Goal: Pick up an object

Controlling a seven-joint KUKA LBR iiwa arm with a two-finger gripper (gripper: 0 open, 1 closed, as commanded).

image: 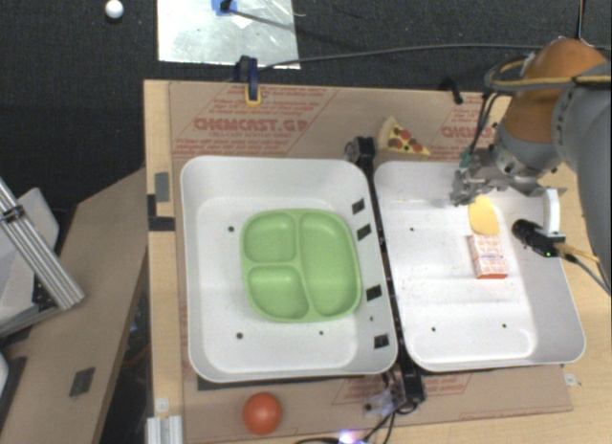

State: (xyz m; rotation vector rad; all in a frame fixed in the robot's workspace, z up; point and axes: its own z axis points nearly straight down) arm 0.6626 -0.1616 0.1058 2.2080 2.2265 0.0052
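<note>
In the right bin lie a yellow rounded object and, just below it, a small red-and-white box. My gripper hangs over the bin's upper right part, just up and left of the yellow object, close to it. The grey arm with its orange band comes in from the right above the bin. The left bin holds a green divided plate.
A toy pizza slice lies on the cardboard behind the bins. A red ball rests on the bench in front of the left bin. A blue clamp sits at the board's back edge. Black cables run at the right.
</note>
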